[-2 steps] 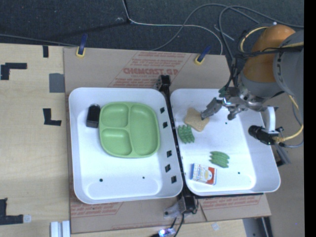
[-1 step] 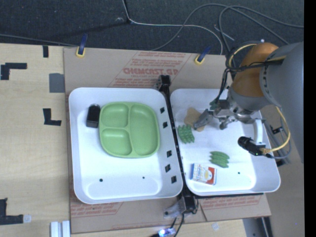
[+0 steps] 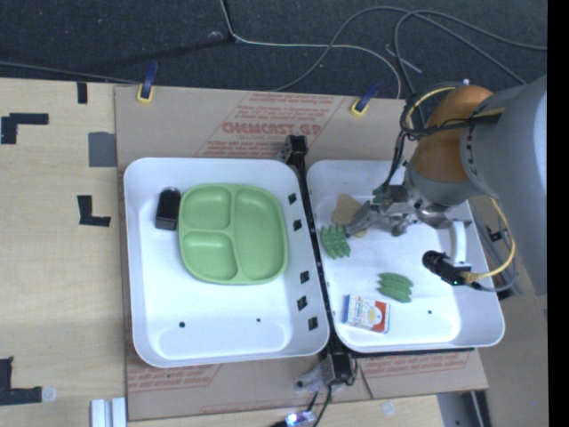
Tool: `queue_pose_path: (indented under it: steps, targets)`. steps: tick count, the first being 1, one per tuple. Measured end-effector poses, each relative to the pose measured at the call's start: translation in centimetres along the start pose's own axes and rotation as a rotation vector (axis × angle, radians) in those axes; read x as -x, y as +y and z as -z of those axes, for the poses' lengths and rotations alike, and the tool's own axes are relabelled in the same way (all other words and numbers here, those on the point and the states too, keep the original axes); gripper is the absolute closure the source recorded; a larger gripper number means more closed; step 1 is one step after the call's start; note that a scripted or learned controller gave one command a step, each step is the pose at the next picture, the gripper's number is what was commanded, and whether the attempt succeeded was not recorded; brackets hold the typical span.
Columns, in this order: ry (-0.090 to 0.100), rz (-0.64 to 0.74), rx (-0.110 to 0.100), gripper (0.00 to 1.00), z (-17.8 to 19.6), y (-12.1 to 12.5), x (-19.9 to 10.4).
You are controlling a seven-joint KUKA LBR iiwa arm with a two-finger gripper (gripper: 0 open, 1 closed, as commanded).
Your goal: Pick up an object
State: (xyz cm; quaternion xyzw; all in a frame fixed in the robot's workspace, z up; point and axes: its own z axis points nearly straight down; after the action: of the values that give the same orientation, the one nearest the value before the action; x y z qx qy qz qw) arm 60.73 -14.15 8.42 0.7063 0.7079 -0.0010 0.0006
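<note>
Camera view. Two white bins sat side by side on the tabletop (image 3: 62, 265). The left bin (image 3: 147, 318) held a green divided plate (image 3: 233, 234) with a small black object (image 3: 167, 209) touching its left edge. The right bin (image 3: 476, 327) held several loose things: a green ridged piece (image 3: 335, 241) close to the divider, a tan piece (image 3: 346, 209) just above it, a small green leafy item (image 3: 395, 286) near the middle, and a small printed box (image 3: 365, 313) toward the front wall.

The arm (image 3: 449, 149) reached in from the right, wrist low over the right bin. The jaws (image 3: 363, 225) sat low, just beside the tan piece and the green ridged piece. Blur and the slant hid the tips; could not tell how far open the jaws stood, nor whether anything was between them.

Progress, as judged: the reach into the bin looked done and the jaws were among likely targets. No object seen lifted; every item appeared to rest on the bin floor. A confirmed grip and the lift remained.
</note>
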Motion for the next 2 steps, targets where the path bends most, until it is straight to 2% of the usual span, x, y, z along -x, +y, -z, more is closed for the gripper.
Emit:
queue_pose_path:
  steps: [1,2]
  targets:
    - [-0.001,0.0,0.003,1.0,1.2,0.1,0.0]
    - [0.002,-0.001,0.004,1.0,6.4,-0.8,-0.4]
